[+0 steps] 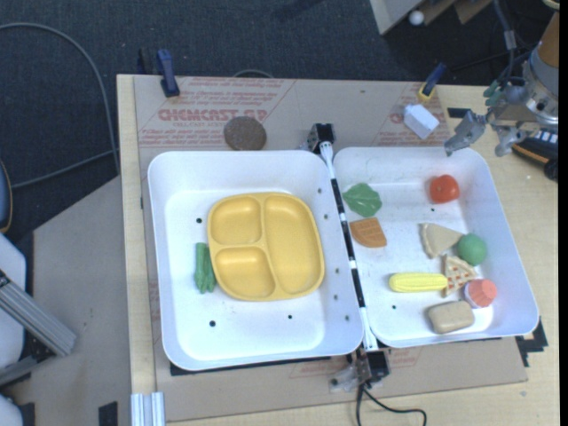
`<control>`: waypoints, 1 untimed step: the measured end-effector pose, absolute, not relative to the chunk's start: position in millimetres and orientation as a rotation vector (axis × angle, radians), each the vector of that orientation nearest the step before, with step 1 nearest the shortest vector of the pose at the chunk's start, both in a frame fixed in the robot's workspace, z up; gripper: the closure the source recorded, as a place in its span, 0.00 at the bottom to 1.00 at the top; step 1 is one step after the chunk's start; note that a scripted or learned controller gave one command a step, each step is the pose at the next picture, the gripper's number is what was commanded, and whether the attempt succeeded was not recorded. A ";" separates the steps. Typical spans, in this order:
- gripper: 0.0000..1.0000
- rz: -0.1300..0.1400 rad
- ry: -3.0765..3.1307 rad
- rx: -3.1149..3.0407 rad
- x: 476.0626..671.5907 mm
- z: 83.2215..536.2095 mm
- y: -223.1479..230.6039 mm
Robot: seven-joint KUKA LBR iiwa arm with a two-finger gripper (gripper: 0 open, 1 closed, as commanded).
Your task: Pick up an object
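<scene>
The grey two-finger gripper (484, 134) hangs with jaws released, holding nothing, above the right white plastic bin's (508, 238) far rim. The round red toy tomato (444, 188) lies just below-left of the jaws; descending here risks striking that rim instead.

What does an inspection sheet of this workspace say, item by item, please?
Surface: cardboard-covered bench bearing left bin and right bin.
Job's things: right bin holds tomato, green leaf, corn, pizza slice, bread.
Clutter: yellow divided plate and green pod in left bin; brown disc on bench.
Grippers: gripper open, above right bin's far corner, holding nothing.
Cables: grey cable on floor.
Surroundings: dark carpet.
</scene>
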State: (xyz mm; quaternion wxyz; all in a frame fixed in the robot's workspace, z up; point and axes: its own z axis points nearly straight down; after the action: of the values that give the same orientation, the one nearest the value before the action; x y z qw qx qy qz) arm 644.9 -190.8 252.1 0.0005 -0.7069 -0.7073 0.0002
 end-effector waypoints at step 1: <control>0.00 0.003 -2.220 -2.220 666.0 156.5 -223.8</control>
State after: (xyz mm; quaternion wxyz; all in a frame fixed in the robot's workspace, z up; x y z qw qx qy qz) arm 666.0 -223.8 156.5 0.0009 -0.7071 -0.7071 0.0009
